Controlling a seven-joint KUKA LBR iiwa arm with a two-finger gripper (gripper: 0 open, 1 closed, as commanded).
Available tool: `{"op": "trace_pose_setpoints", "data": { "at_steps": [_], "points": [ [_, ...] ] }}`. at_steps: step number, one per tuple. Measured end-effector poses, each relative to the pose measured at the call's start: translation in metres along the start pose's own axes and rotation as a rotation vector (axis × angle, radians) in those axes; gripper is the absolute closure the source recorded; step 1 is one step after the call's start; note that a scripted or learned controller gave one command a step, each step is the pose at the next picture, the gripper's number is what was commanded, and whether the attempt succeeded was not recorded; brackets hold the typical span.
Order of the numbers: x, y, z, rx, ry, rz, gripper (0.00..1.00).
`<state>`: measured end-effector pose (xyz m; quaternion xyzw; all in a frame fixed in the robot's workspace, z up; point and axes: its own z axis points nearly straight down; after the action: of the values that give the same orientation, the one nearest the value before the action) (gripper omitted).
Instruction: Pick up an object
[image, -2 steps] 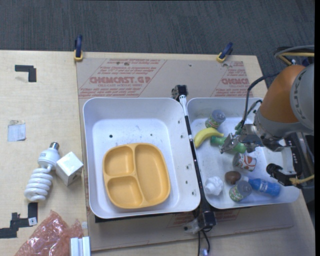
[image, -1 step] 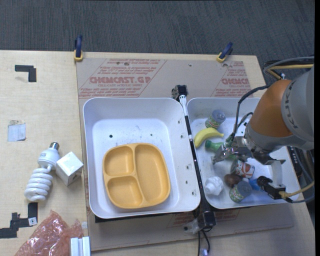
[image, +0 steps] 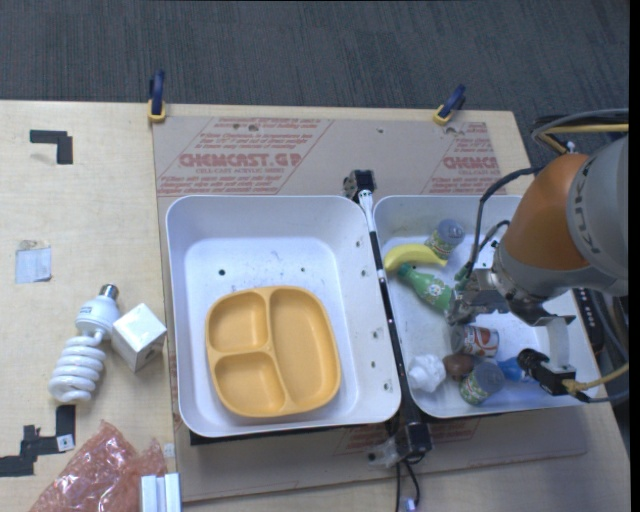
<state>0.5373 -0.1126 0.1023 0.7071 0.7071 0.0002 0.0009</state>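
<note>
The gripper (image: 468, 300) hangs low in the right bin (image: 400, 215), fingers closed on the green bottle (image: 428, 288) at its right end. The bottle lies mid-bin, just below the banana (image: 410, 256), above a red-and-white can (image: 480, 341).

Grey arm (image: 590, 215) reaching in, pincer (image: 466, 305) lowered

Right bin (image: 400, 215) crowded; left bin (image: 250, 225) open around yellow tray (image: 272, 350).
</note>
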Motion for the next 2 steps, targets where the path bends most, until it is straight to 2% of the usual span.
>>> {"op": "trace_pose_setpoints", "data": {
  "at_steps": [1,2],
  "points": [
    [0.0,0.0,0.0,0.0,0.0,0.0,0.0],
    [0.012,-0.059,0.01,0.002,0.001,0.002,0.0]
  ]
}}
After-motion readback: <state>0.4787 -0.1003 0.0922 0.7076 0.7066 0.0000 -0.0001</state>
